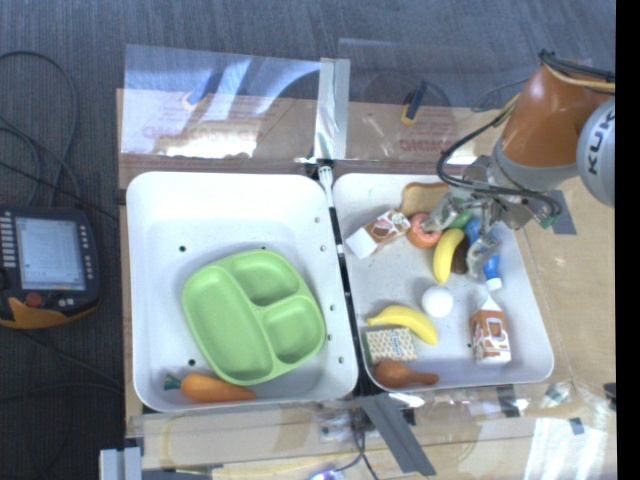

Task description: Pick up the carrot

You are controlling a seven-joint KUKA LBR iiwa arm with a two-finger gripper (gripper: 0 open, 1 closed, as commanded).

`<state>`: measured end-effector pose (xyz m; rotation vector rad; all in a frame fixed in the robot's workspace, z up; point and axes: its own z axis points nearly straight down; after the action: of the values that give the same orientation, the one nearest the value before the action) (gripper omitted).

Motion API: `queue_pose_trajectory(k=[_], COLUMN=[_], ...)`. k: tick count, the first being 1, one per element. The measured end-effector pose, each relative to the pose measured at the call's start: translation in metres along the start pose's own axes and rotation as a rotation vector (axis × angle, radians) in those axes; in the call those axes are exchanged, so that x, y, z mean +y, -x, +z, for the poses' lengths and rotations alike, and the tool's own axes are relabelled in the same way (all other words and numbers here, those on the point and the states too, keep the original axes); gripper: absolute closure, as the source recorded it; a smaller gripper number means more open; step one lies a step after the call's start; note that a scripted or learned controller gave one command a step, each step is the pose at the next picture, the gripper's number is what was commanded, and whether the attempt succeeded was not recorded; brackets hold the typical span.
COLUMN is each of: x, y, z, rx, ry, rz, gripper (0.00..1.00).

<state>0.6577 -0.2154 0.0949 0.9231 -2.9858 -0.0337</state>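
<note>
- Nearest edge, left bin (150,268): the carrot (212,389) lay on its side in the near corner, just beside the green divided plate (255,315).
- Near edge, right bin (535,343): a brown sausage-like item (403,374), a cracker-patterned block (390,344), a banana (405,322) and a small carton (490,335).
- Mid right bin: a white ball (437,301) and a second banana (447,254).
- Far right corner: the end effector (478,230) hung over the clutter, well apart from the carrot; whether released or clenched could not be told.
</note>
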Motion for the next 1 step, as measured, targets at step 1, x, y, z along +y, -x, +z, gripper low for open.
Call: queue_pose_trajectory(k=[1], x=[-0.0027], y=[0.0083], z=[-0.0159], rx=[-0.035], ry=[-0.027], rz=[0.007], gripper=[1.00])
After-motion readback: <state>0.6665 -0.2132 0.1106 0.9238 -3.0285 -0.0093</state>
